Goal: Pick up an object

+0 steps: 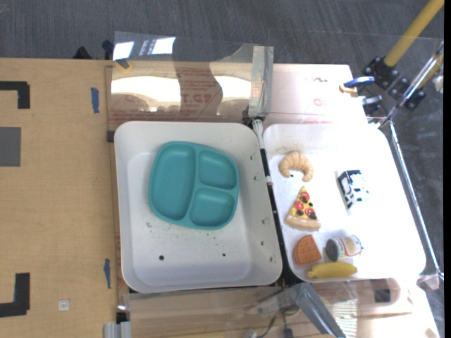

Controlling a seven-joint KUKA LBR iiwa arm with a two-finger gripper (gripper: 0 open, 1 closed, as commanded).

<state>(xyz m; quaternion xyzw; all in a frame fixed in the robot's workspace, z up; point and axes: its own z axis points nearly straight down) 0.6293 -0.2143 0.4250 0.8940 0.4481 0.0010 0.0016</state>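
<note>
"While you are standing over there, are you reading any labels on that lot?"

"I am trying. Red print is showing faintly on the clear sheet (pixel 190 94) propped up behind the teal plate (pixel 194 185), but I am not making out a single word. The small black-and-white item (pixel 352 187), far to the right of the plate, is carrying pale markings, too small to read. The little can (pixel 343 246) is lying on its side, and its label is blurring too."

"And what are you counting?"

"Two white bins. The left bin (pixel 127 210) is holding the one teal plate, which is divided into three compartments, with dark specks lying in front of it. Everything worth picking is sitting in the right bin (pixel 394 210), all to the right of the plate: six things, one of each."

"Go on."

"One croissant (pixel 296 164) is lying nearest the plate, level with its far edge. One pizza slice (pixel 304 210) is sitting level with the plate's near edge. Nearer us than the plate, one orange slice of toast (pixel 306 250) is lying just beside the can, and one banana (pixel 332 270) is stretching along just in front of both."

"Anything else?"

"Two bits of blue tape (pixel 94 98) are sticking to the cardboard (pixel 56 189) left of the plate, and one yellow pole (pixel 416 23) is slanting up far off to its right."
</note>
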